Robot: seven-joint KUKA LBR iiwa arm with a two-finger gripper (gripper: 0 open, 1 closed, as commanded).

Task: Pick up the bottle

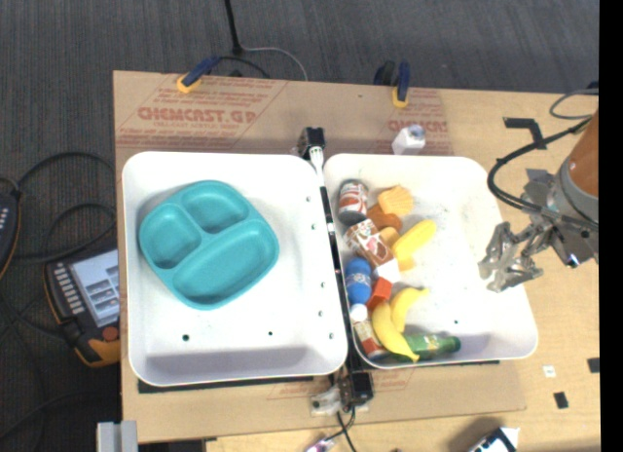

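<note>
A green bottle (431, 346) lies on its side along the front wall of the right bin (467, 172), beside two bananas (394, 323). A small blue bottle with a white cap (358, 280) lies in the pile by the bin's left wall. My gripper (510, 263) hangs over the right edge of that bin, well to the right of the pile and up and right of the green bottle. Its fingers stand open with nothing between them.
The pile in the right bin also holds a can (350, 200), an orange piece (390, 204), a yellow fruit (415, 242) and a red-and-white carton (367, 239). A teal divided plate (207, 243) sits in the left bin (146, 343). Clamps and cables lie behind the bins.
</note>
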